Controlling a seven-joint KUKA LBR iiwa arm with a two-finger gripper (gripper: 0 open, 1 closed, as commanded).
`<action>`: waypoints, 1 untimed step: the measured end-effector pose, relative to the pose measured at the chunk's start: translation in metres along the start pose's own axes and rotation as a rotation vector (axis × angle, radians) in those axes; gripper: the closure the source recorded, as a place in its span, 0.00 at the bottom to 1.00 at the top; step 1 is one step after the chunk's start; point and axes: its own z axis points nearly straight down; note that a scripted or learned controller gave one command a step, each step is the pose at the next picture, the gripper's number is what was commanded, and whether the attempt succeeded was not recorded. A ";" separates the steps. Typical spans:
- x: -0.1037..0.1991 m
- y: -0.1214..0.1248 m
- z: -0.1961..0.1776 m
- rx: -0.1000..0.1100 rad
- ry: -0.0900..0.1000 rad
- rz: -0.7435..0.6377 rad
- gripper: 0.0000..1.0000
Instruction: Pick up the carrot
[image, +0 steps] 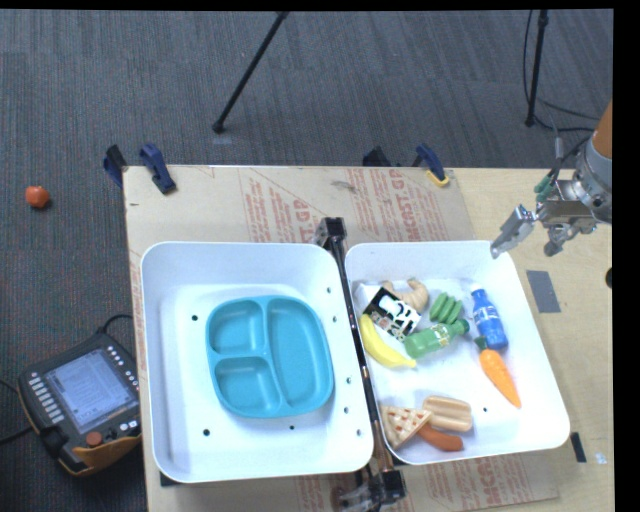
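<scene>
Hovering above the table's right side, the gripper sits just outside the upper right corner of the right bin, its two fingers spread apart with nothing between them. One finger reaches toward the bin's rim; the other hangs nearer the wrist.

Below it, inside the right bin, the carrot lies near the right wall, its green top pointing up toward a blue bottle that it touches or nearly touches, its orange tip aimed down and to the right. Left of the bottle lie green pea pods and a green bottle, then a banana with a black-and-white toy just above it. Toward the bin's front edge sit a hot dog and a pizza slice.

The left bin holds a blue divided tray. On the floor, left of the table, rests a teach pendant, and farther up a small orange ball.
</scene>
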 end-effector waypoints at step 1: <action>-0.008 -0.094 0.129 0.001 -0.001 0.051 0.00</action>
